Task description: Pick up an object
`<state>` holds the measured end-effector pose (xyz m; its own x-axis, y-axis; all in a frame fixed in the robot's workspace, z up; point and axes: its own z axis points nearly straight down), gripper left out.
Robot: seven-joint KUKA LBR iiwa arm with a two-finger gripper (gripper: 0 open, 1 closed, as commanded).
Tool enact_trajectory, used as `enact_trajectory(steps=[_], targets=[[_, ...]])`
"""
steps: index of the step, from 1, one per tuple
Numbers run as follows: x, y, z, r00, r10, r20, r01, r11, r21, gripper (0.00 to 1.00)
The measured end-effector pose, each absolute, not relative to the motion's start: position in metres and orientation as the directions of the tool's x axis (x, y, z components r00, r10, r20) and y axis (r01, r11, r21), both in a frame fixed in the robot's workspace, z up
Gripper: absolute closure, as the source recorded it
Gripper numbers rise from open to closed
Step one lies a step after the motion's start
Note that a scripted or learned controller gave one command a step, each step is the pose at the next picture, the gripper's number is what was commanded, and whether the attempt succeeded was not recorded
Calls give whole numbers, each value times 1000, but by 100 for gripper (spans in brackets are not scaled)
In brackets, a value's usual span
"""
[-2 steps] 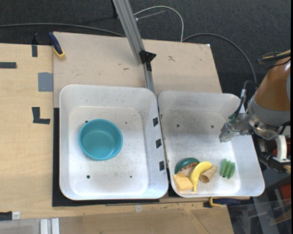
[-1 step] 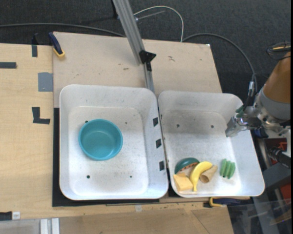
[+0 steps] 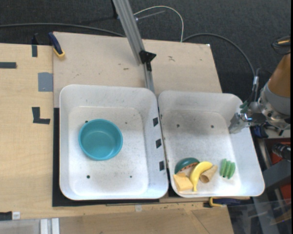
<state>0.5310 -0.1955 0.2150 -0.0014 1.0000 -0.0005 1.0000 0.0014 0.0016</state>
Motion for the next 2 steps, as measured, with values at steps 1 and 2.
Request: enact_trajectory(steps=[1, 2], targets=[[547, -137, 222, -8, 1000, 2, 1000, 8, 0, 100], [570, -93, 231, -7, 1000, 2, 1000, 7, 0, 100]])
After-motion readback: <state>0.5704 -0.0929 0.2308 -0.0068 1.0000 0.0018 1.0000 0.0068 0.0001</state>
